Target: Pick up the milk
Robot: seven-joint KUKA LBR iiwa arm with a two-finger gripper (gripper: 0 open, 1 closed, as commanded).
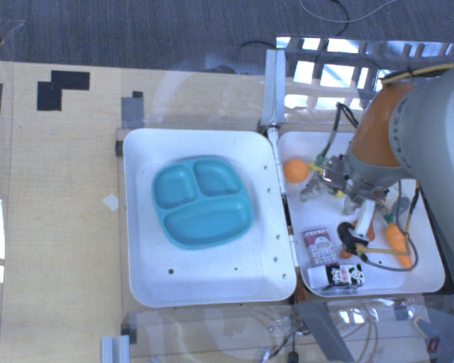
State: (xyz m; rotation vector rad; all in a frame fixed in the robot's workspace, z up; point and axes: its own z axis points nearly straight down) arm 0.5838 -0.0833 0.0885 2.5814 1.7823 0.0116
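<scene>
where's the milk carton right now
The milk carton lies in the right bin, at its near edge, just below the small red packet and apart from the gripper.

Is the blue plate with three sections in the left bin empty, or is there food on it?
Empty. The blue plate lies flat in the left bin, and all three sections show only bare blue surface, with nothing in them.

Glossy white plastic bins (144, 278), matt blue tray (203, 203)
</scene>
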